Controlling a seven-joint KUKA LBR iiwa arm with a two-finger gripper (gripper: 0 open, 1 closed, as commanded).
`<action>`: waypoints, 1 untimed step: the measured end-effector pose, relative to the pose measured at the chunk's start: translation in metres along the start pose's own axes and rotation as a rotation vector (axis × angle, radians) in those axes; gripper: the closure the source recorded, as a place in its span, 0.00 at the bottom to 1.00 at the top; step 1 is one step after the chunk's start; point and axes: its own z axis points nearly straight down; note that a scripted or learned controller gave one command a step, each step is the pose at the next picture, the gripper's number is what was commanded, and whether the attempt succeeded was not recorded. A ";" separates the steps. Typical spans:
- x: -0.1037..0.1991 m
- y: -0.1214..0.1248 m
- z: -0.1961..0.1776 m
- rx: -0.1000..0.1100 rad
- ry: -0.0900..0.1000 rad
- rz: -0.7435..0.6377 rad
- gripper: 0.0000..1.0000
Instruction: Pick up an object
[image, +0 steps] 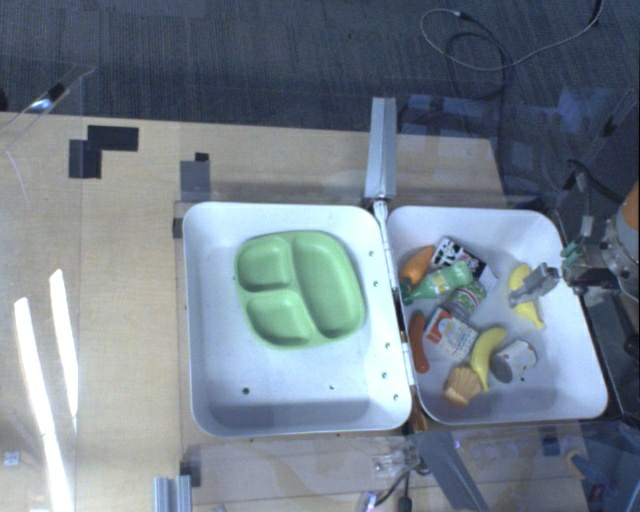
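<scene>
Left bin (205, 330) — green tray (298, 288); right bin (575, 390) — toys.

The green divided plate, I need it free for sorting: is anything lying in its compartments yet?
Empty. The green divided plate sits alone in the left bin, all three compartments bare green; the toys lie in the right bin.

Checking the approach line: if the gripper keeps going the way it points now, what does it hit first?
Probably the yellow banana piece in the right bin. The gripper points toward the picture's left, right beside it. Height above it is unclear from this slant.
</scene>
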 end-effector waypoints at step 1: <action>-0.006 0.052 0.063 0.001 0.000 0.000 0.00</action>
